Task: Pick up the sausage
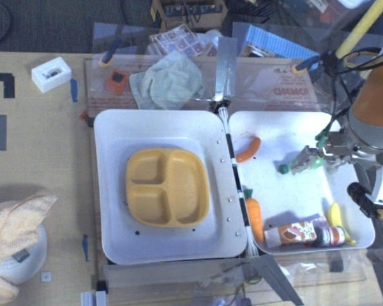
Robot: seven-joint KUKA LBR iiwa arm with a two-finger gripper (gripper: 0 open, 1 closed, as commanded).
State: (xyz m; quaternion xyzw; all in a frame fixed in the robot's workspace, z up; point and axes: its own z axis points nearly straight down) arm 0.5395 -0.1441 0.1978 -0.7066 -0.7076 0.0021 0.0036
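In the right bin [345, 123], near its upper left corner, lies the sausage [247, 149], orange and curved, just beside the divider. The end effector [292, 166] hangs to its right over mid-bin, apart from it; whether it is open or closed cannot be told. A carrot [253, 217], bottle [304, 234] and banana [337, 218] lie lower. A yellow plate [168, 187] sits in the left bin [108, 171].

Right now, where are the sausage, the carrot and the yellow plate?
sausage [248, 149]: camera view, middle of its curved body.
carrot [255, 217]: camera view, middle of its orange body.
yellow plate [201, 190]: camera view, its right rim.
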